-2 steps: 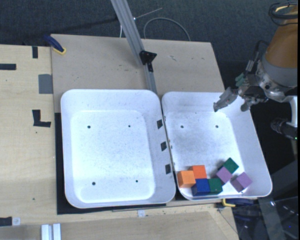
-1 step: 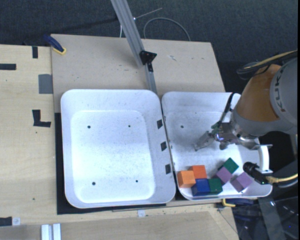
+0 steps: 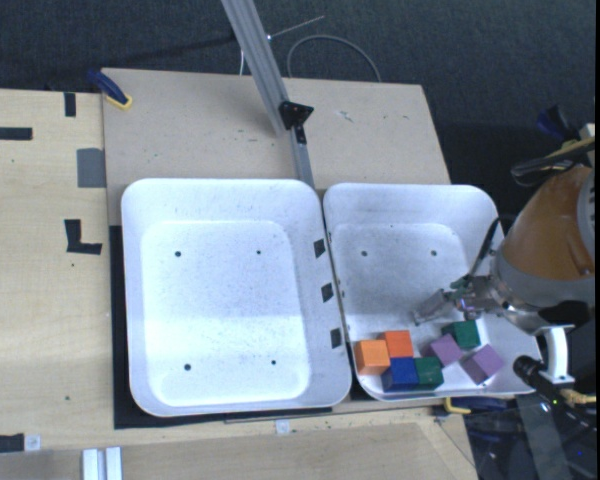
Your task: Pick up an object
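Two white bins [image 3: 220, 193] on tan bench [image 3: 360, 128], dark floor beyond; fingers [image 3: 450, 306] state unclear.

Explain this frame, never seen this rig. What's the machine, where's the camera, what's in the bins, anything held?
One camera, fixed above the bench, looks down at a slant. The robot arm, with an orange band, reaches in from the right; its gripper sits low over the right bin, just above the blocks. I can't tell whether it grips anything. The blocks are bunched in that bin's near corner: orange blocks, a blue block, green blocks and purple blocks. The left bin lies beside it.
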Tool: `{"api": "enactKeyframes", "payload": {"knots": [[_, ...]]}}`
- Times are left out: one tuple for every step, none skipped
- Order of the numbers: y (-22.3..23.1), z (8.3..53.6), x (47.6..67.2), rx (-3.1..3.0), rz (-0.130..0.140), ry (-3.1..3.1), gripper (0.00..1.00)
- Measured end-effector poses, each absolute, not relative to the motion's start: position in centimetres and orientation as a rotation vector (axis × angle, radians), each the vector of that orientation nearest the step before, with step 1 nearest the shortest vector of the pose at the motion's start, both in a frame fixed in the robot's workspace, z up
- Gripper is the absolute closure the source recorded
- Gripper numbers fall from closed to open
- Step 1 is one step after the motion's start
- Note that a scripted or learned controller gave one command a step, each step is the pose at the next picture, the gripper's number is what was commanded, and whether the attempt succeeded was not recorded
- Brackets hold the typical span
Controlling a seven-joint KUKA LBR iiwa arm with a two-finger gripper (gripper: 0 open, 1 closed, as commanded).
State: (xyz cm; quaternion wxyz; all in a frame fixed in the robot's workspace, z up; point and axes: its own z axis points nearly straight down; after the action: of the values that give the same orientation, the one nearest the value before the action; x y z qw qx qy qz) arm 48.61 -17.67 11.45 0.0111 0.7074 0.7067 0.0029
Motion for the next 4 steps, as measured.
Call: {"api": "enactKeyframes", "payload": {"knots": [[-17.4, 12.4, 48.7, 2.208, 0.009, 2.213, 1.00], [-17.3, 12.4, 48.7, 2.206, 0.011, 2.213, 0.00], [-14.0, 14.5, 50.7, 2.217, 0.001, 2.228, 0.00], [-14.8, 9.7, 48.8, 2.207, 0.012, 2.218, 0.00]]}}
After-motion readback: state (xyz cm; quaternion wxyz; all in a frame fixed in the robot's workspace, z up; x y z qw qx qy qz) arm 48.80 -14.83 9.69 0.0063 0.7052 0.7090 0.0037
